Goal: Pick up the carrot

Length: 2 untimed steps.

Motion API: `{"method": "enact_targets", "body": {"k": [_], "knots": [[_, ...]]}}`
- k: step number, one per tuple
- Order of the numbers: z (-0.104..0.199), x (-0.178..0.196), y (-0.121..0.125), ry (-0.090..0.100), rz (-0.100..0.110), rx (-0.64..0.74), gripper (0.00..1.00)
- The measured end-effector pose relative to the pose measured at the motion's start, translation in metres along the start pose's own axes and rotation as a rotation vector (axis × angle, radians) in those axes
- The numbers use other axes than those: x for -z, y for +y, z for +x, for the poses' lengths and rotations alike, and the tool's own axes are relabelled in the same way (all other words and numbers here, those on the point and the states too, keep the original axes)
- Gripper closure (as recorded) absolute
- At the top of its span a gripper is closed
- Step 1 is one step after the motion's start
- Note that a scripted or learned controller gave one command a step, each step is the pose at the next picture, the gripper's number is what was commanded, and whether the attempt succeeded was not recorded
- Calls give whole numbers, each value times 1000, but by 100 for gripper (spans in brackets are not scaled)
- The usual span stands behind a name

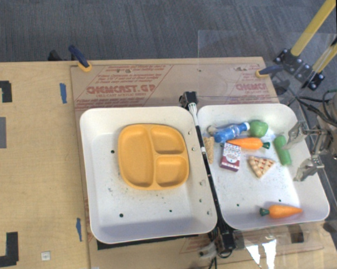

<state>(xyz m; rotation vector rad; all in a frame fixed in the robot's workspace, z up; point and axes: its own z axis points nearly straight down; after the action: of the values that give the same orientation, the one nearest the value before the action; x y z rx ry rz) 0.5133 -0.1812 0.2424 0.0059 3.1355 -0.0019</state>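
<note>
Tabletop: carries a brown board, on which two white bins sit side by side, their inner rims touching, towards the right edge.

Left bin: holds one yellow divided plate, lying flat near its centre. It is no part of the task and is well apart from the work area.

Right bin: holds all the loose items. Most are crowded in the half towards the far edge of the tabletop, so a grasp there risks catching a neighbour.

Gripper: judged to be the metal assembly over the right bin's right rim. Its fingers stand spread apart, with nothing between them. It is positioned beside the cluster, not over either carrot.

Contents, right bin:
- Blue bottle, lying on its side and touching the green ball.
- Lower carrot, alone near the bin's corner towards the near-right of the tabletop. Judged the easier target, since it has free space on all sides.
- Upper carrot, just below the bottle, with its leafy end pointing right.
- Green cucumber piece, just right of the upper carrot.
- Red carton, just beside the upper carrot's tip.
- Pizza slice, near the carton.
</note>
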Motion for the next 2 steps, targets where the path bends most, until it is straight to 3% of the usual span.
{"method": "enact_targets", "body": {"k": [1, 2], "knots": [[-51, -69, 7, 6, -3, -87, 0], [-117, -111, 43, 0, -3, -218, 0]]}}
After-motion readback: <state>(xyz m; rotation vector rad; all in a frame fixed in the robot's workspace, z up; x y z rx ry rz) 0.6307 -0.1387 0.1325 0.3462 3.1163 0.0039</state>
